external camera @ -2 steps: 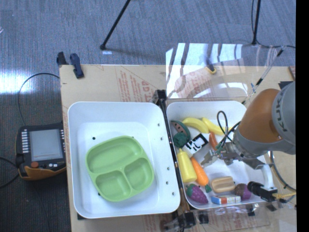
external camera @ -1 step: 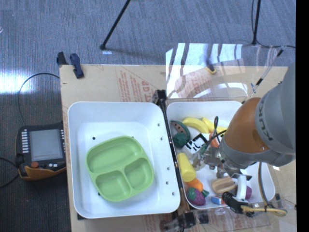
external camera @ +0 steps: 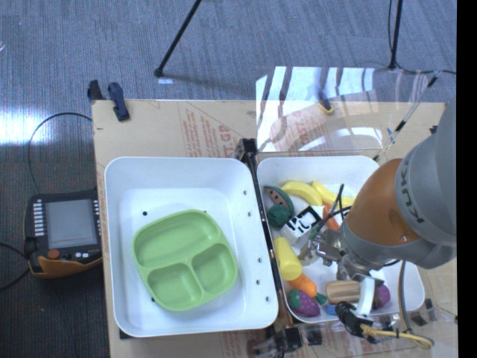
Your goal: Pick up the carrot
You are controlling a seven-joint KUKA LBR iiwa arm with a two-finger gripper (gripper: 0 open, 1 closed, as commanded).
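The arm is reaching over the right bin [external camera: 387,171], so the approach step is in hand. The carrot [external camera: 303,284] is lying near the bin's front-left corner, beside the yellow bottle [external camera: 286,257]. Whether the gripper [external camera: 322,249] is wide or narrow, I cannot tell. Next it must be coming down exactly over the carrot.

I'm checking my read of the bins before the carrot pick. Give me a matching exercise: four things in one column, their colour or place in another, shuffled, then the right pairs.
Things:
1. divided plate
2. carrot
3. banana
4. teach pendant

Descriptions:
A. orange, in the right bin beside the yellow bottle
B. on the floor left of the bench
C. green, lying in the left bin
D. yellow, near the right bin's far side

Pairs: 1-C, 2-A, 3-D, 4-B
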